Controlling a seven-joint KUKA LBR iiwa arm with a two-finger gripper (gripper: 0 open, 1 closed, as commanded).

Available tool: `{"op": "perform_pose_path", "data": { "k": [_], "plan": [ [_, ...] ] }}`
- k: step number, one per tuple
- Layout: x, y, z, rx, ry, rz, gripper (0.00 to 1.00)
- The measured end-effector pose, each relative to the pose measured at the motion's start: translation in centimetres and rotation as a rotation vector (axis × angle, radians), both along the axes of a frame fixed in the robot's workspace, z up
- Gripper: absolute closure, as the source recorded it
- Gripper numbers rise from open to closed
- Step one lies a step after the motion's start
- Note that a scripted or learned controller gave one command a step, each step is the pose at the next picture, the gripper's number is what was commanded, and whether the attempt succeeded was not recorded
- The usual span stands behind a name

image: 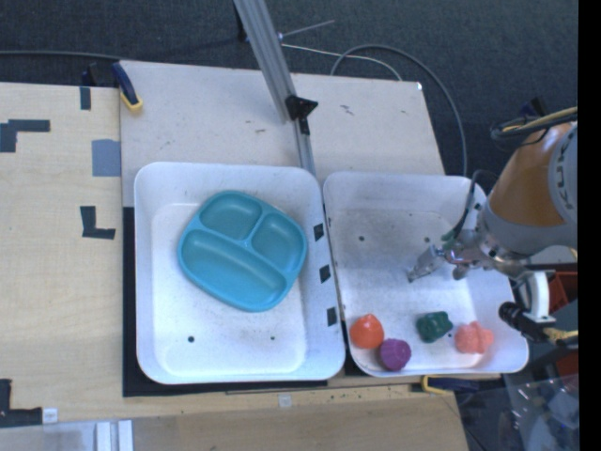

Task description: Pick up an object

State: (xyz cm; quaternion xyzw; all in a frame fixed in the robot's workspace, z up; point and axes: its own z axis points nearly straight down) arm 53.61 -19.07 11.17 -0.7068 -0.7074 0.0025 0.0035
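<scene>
Camera view looks down on both bins, and my gripper (pixel 424 263) hangs over the right bin (pixel 376 205), reaching in from three o'clock with my orange band at the frame's edge. Whether my gripper is spread or pressed together I cannot tell; it is small and blurred here, and I see nothing between its tips. Four small objects lie along the six o'clock wall of that bin: an orange object (pixel 366 330) toward seven o'clock, a purple object (pixel 394 353) just beside it, a dark green object (pixel 433 326) at about six o'clock from my gripper, and a pink object (pixel 472 338) toward five o'clock. All four sit apart from my gripper. At nine o'clock, the left bin (pixel 155 280) holds a blue divided plate (pixel 243 249).
</scene>
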Motion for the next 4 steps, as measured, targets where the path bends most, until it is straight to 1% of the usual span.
{"op": "perform_pose_path", "data": {
  "k": [1, 2, 3, 4],
  "plan": [
    [0.0, 0.0, -2.2, -0.002, -0.009, 0.001, 0.00],
    [0.0, 0.1, -1.2, -0.002, -0.008, 0.002, 1.00],
    [0.1, 0.3, 5.1, -0.003, -0.013, 0.001, 1.00],
    [0.7, 0.7, 9.5, -0.003, -0.012, 0.002, 1.00]
  ]
}}
